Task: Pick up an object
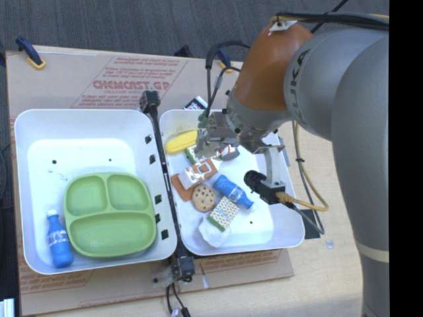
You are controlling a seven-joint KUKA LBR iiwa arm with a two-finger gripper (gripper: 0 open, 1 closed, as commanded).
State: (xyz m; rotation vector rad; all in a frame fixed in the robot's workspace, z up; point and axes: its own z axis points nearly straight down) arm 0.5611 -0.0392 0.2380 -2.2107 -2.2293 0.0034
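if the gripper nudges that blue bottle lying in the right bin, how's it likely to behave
The blue bottle lies on its side, so its round body would probably roll rather than slide. It looks like small plastic, so likely light and easily knocked away. The cookie and patterned packet right beside it may stop it or get shoved along.

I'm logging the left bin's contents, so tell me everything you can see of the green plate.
The green plate is a light green divided tray that looks like matte plastic, with rounded corners and three compartments: two smaller ones on the far side and one long one on the near side. It lies flat and upright on the floor of the left bin, toward its near half. A small blue bottle lies against its left edge. Nothing sits in its compartments.
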